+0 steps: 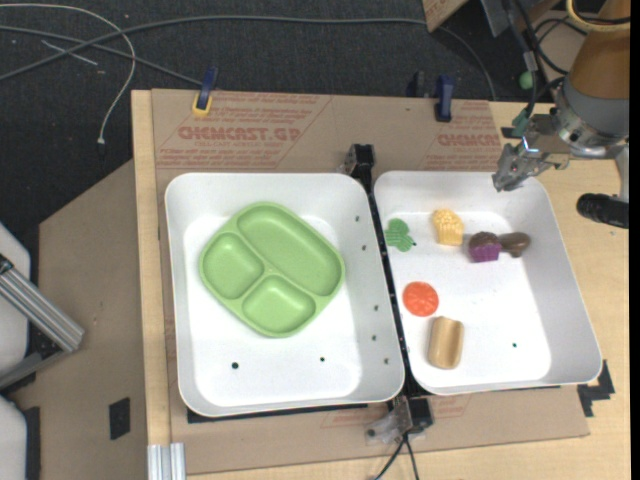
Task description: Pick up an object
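Hovering at the right bin's [560, 298] two o'clock corner, the tool [508, 175] is gripping nothing visible; finger state unclear.

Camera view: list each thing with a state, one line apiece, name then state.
gripper: above the right bin's far rim, nothing between its fingers
green divided plate: flat in the left bin, compartments bare
green toy: lying by the right bin's left wall
yellow corn: lying loose
purple and brown toy: lying loose, right of the corn
orange round piece: lying flat
tan cylinder: on its side
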Tool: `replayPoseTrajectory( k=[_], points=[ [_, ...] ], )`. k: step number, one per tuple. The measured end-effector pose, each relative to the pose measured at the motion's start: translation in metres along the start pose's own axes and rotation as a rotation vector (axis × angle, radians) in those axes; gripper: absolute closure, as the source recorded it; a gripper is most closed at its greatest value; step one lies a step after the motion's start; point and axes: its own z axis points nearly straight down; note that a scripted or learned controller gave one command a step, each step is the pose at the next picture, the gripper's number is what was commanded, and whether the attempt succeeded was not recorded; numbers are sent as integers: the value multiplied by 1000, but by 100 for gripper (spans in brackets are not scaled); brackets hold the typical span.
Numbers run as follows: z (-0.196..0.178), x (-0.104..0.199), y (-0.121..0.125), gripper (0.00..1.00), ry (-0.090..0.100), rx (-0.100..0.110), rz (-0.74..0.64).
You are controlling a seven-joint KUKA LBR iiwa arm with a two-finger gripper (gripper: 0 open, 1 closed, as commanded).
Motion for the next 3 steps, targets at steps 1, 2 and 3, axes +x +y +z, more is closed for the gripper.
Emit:
replayPoseTrajectory(
  k=[1,2,3],
  points=[
    [-55,0,2,100,0,-1,0],
    [-41,44,-18,100,4,9,-3],
    [-26,93,-26,100,4,10,-4]
  ],
)
